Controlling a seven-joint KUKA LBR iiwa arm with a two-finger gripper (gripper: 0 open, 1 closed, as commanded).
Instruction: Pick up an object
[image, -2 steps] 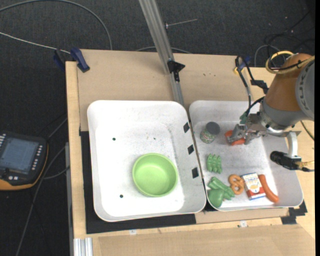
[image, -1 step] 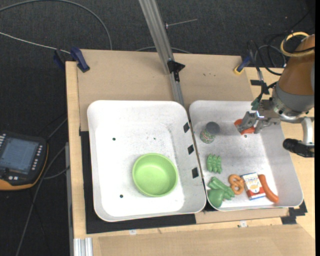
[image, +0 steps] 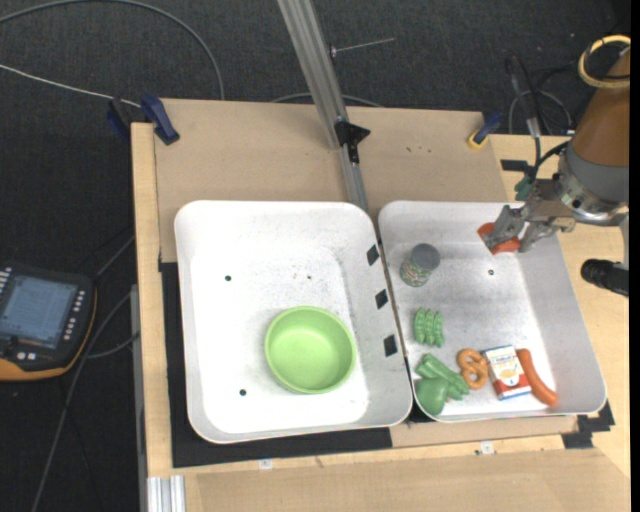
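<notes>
A: Where is the gripper (image: 506, 234)?

B: Over the far right part of the right bin (image: 560, 290), near its rim. A red piece (image: 494, 236) sits between its fingers, so it is closed on that.

A: What else lies in that bin?

B: A can (image: 420, 264) is to the gripper's left and slightly nearer the camera, lying on the bin floor. Farther toward the front edge, well apart from the gripper, are a green ridged toy (image: 428, 326), a green leafy toy (image: 438, 383), a pretzel (image: 471, 366), a box (image: 507, 371) and a carrot (image: 536, 380).

A: And the left bin (image: 200, 250)?

B: It holds a green bowl (image: 310, 348), far to the gripper's left and toward the front.
</notes>
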